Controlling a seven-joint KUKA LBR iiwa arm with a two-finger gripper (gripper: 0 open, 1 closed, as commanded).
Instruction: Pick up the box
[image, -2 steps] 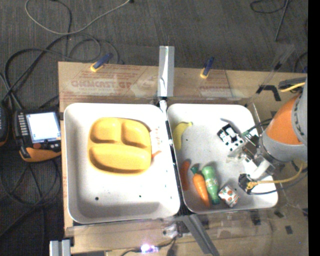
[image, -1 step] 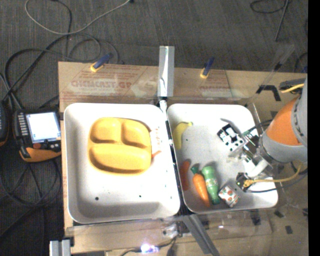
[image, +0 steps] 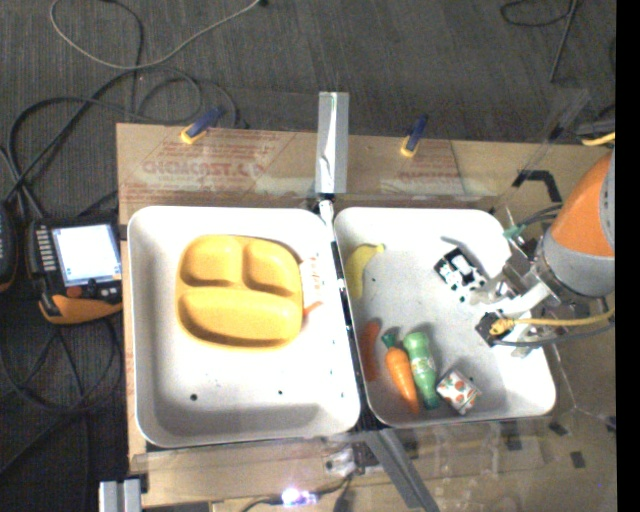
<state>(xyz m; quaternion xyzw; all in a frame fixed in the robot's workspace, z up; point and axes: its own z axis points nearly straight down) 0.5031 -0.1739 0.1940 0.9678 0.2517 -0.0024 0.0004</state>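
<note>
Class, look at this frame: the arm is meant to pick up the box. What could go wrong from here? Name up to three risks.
1. The box touches the green bottle, with the carrot just beyond; a descent could knock or grab those instead.
2. The box sits near the right bin's front rim, which may block the gripper.
3. The gripper hovers well away from the box, nearer the bin's back, so it could close on nothing.

We see faded red print on the cardboard sheet (image: 215, 170) behind the left bin (image: 145, 330), but cannot read it. The small box (image: 457, 391) carries markings too small to read.
</note>
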